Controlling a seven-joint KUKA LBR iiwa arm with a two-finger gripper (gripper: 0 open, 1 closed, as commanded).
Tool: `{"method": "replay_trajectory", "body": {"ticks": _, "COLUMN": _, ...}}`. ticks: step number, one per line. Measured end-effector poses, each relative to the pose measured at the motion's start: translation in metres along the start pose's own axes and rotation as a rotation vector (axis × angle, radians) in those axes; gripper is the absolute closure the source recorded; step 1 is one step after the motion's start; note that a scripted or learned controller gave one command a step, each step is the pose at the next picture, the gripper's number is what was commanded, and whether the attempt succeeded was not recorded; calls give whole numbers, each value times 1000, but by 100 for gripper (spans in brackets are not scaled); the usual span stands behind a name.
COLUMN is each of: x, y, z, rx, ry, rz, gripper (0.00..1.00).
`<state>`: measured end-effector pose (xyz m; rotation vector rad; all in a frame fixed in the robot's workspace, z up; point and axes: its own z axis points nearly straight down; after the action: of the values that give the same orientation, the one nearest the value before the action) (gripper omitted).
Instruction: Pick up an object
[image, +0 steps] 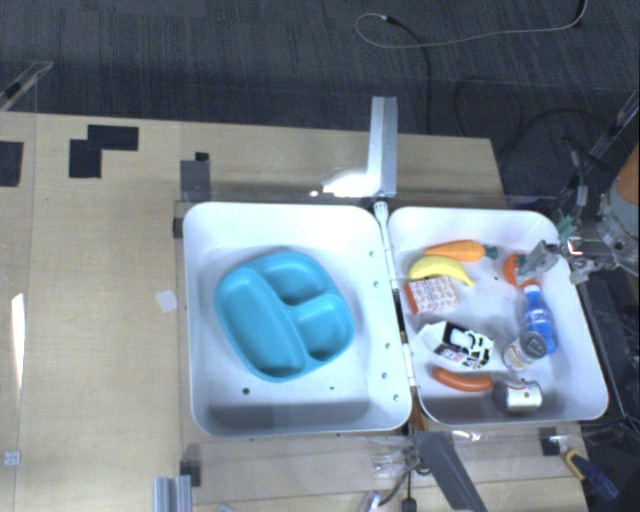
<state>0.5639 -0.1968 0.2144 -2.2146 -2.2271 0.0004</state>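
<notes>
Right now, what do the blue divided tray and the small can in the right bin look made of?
Blue divided tray: likely molded plastic, with a smooth, even colour and soft sheen. Small can: probably metal, silvery and reflective, though too small to be sure.

Toys (470, 320) cluttered in rt bin (590, 390)

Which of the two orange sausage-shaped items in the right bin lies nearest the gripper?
The upper orange one, touching the banana, is nearer the gripper; the other lies at the bin's front.
</notes>
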Motion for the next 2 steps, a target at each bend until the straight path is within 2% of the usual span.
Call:
{"method": "replay_trajectory", "body": {"ticks": 1, "x": 10, "y": 44, "z": 120, "rx": -4, "ry": -1, "rz": -61, "gripper": 0}}
{"method": "replay_trajectory", "body": {"ticks": 2, "x": 11, "y": 45, "z": 110, "rx": -5, "ry": -1, "rz": -64, "gripper": 100}}
